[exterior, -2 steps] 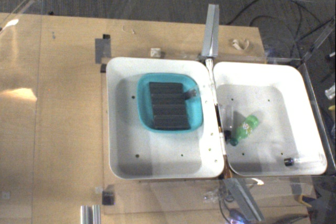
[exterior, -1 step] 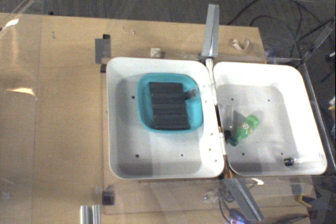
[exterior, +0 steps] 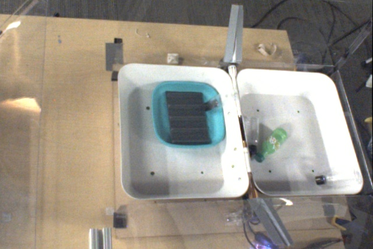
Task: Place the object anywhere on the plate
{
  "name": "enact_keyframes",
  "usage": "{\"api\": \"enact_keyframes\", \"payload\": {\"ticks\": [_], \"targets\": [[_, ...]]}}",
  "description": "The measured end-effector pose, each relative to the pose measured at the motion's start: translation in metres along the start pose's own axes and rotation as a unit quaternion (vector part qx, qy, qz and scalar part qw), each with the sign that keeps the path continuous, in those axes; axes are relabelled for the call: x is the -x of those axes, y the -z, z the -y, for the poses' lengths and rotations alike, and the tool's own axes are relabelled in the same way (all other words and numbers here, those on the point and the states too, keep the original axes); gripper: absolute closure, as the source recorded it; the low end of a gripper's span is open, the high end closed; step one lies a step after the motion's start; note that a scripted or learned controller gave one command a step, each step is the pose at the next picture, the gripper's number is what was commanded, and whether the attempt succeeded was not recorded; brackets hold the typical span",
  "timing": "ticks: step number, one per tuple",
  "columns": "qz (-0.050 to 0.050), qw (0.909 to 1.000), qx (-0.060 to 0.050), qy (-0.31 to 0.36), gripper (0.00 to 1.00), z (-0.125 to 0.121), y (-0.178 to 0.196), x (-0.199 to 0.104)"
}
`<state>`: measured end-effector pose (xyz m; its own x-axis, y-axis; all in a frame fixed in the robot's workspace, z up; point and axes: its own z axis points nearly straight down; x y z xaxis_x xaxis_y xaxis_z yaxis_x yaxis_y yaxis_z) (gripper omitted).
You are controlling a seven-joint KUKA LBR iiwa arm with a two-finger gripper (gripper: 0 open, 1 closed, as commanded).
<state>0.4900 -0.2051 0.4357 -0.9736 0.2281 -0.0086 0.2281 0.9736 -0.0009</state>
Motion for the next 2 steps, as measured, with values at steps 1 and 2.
{"api": "enact_keyframes", "payload": {"ticks": [1,2], "targets": [[0.001,0.9980,0.000,-0.063,0.00,0.001,0.001,-0.001],[0.000,0.9988,0.000,-0.050,0.00,0.000,-0.157,-0.002]]}}
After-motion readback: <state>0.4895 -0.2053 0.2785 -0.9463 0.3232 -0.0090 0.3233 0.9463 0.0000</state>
